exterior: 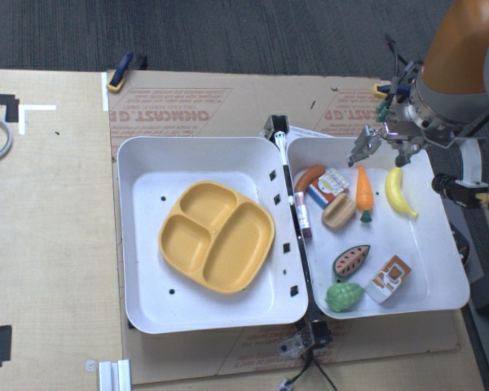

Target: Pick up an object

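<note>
White plastic forms both bins. Nearest the camera in the right bin (448, 292) lie a green broccoli toy (344, 296) and a small brown-and-white carton (389, 278), with a watermelon slice (351, 260) just behind them. The left bin (138, 243) holds a yellow divided plate (218, 236).

Farther back sits a tight cluster: a bread roll (339, 211), a red sausage (308, 177) and a small printed packet (329, 186), touching one another. Beside them an orange carrot (364, 191) and a yellow banana (399, 192) both lie lengthwise, front to back.

At the far rim hangs the gripper (383, 143), fingers spread and holding nothing. Carrot and banana lie just nearer the camera than the fingertips, either side of them; the carrot looks the likelier target, its long axis running away from the gripper.
</note>
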`<state>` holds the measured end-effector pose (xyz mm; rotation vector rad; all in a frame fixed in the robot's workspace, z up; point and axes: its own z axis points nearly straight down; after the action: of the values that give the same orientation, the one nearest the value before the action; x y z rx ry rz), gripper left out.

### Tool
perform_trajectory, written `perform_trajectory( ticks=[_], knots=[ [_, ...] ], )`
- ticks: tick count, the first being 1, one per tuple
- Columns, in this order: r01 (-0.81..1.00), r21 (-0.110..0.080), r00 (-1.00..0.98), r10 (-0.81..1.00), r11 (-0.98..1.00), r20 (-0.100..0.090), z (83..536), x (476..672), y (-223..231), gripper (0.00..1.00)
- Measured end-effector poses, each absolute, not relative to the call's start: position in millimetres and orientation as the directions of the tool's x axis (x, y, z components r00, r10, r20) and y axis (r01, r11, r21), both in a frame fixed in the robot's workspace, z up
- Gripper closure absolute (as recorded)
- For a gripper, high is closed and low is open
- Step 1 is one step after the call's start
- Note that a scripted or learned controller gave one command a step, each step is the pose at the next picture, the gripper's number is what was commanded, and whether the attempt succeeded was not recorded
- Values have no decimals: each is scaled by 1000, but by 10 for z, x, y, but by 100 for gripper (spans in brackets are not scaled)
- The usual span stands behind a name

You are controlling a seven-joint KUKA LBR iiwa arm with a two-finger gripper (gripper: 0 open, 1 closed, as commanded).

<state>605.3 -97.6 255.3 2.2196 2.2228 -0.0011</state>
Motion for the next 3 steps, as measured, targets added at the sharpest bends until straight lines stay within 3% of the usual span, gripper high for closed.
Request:
perform_trajectory(
  ticks=[1, 2, 3],
  knots=[
    [999, 4, 35, 999, -35, -1, 955, 6306, -932, 0],
    [999, 7, 38, 999, -38, -1, 1064, 6316, -937, 100],
    [1000, 0, 16, 1000, -16, -1, 2928, 6334, -274, 100]
  ],
)
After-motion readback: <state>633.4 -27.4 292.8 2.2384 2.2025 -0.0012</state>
